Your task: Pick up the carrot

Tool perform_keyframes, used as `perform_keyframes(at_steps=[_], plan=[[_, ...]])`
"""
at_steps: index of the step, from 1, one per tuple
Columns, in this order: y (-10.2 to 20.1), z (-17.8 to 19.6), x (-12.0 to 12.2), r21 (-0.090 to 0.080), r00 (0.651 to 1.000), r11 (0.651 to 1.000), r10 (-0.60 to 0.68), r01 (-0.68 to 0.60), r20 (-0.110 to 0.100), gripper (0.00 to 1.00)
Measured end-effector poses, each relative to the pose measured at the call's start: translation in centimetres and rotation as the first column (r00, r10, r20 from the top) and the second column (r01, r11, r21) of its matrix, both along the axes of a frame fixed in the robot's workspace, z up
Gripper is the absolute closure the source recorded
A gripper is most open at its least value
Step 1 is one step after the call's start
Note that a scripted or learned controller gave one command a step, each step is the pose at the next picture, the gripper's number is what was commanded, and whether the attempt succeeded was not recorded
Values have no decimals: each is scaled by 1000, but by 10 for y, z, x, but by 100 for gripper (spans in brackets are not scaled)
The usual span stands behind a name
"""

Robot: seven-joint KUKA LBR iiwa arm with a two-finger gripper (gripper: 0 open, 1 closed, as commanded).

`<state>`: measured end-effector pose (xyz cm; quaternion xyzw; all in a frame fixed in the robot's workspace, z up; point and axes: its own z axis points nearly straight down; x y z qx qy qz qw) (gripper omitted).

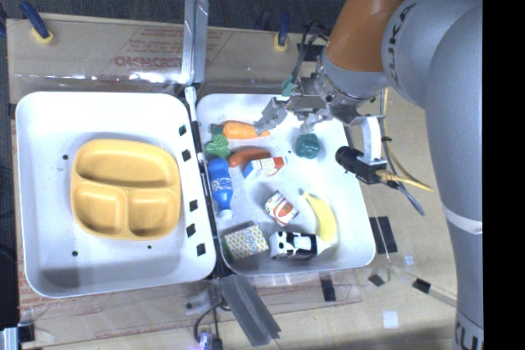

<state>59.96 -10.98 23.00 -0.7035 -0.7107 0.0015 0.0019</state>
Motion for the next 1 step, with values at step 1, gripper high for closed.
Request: perform_keyframes(at_steps=[1], plan=[[13,30,-18,0,1000,1000,19,-19,3,0]])
